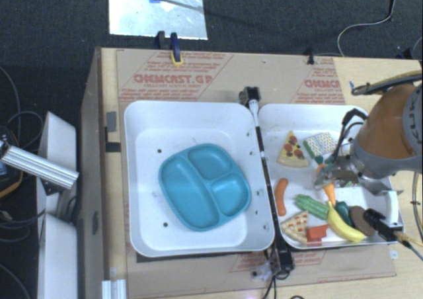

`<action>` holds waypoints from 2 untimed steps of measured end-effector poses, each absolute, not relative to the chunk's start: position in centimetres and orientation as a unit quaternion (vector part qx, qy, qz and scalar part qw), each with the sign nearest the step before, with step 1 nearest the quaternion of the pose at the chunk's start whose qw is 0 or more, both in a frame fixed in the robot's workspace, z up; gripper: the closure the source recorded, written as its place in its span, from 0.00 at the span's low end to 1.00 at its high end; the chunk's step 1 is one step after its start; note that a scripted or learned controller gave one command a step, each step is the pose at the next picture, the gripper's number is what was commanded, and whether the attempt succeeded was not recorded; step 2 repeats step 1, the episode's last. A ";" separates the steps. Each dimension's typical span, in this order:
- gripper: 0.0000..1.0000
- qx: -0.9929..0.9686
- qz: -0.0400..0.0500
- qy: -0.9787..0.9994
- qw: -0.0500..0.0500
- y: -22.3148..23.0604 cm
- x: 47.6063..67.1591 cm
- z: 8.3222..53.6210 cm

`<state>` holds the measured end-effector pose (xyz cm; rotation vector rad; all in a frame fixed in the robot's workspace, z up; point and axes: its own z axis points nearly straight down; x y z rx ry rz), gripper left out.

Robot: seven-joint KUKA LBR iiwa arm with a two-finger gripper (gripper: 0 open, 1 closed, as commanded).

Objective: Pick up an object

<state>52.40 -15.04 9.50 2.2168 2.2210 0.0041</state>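
The right bin [310,114] holds several toy foods. A pizza slice [291,150] and a checkered green and white piece [320,143] lie near its back. A red sausage [281,196], a green pod [310,206], a second pizza slice [295,225], a red block [317,231], a banana [344,225] and a brown piece [360,215] lie toward the front. My gripper [328,175] hangs low over the middle of this bin, just above an orange carrot [329,193]. The wrist hides its tips.
The left bin [142,159] holds a blue divided plate [203,186]. A black divider bar [261,159] runs between the bins. The arm's orange band [390,126] covers the right bin's right side. Cables trail off the bench at right.
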 end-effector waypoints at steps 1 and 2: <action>1.00 0.706 0.001 0.708 0.001 -10.9 53.4 15.3; 1.00 0.706 0.001 0.708 0.001 -10.9 53.4 15.3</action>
